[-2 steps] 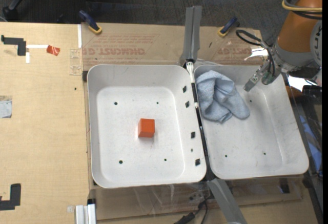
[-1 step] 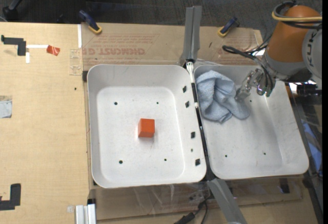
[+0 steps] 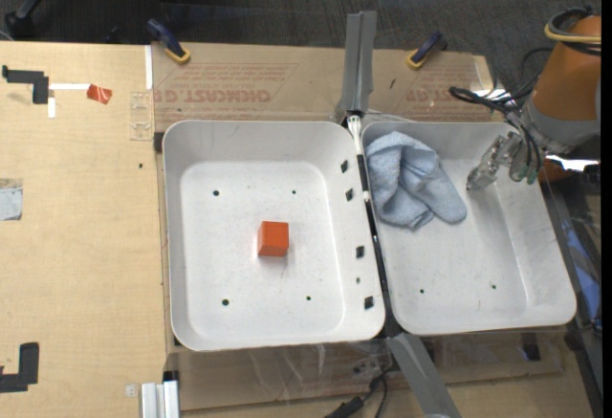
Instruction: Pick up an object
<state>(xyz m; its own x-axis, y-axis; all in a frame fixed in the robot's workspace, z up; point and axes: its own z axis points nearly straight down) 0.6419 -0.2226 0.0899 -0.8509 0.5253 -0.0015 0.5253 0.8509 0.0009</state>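
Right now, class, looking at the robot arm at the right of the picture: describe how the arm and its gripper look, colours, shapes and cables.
The arm shows a rounded orange band with a grey section below it. Dark cables loop out from its left side. The gripper is a small, thin metallic grey piece over the right bin; it is too small and blurred to make out markings.

Upside-down red print on the cardboard sheet (image 3: 287, 81) behind the bins, seemingly "CHEMCAST GP"; repeated at right, too blurred to read
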